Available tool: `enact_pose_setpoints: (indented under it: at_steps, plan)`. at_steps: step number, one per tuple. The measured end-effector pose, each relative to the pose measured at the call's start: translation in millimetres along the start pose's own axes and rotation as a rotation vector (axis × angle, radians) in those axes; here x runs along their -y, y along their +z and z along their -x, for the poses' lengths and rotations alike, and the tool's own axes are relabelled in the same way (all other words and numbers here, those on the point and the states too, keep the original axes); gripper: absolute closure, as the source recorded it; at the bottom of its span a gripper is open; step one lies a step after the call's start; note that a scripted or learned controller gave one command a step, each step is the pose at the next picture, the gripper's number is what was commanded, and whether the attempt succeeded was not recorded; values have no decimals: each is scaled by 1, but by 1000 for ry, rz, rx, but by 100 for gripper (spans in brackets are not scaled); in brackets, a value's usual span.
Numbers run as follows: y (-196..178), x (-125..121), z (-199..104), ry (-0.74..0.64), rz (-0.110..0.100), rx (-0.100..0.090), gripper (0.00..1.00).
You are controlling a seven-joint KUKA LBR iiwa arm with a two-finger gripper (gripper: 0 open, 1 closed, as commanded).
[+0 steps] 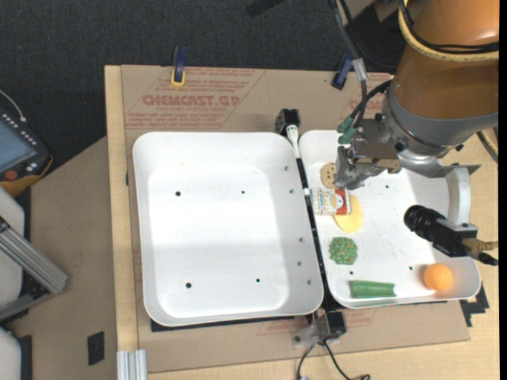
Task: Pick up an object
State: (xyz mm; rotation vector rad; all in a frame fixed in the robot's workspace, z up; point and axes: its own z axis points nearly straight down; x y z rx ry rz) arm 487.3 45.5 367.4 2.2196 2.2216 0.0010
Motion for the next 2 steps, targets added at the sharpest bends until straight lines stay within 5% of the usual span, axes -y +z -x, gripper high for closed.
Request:
enact_pose_setpoints:
  at_steps: [1, 2]
  plan:
    - [-82, -2, -44, -5, 10, -4, 100]
    - [-44, -18, -39, 3, -6, 1, 100]
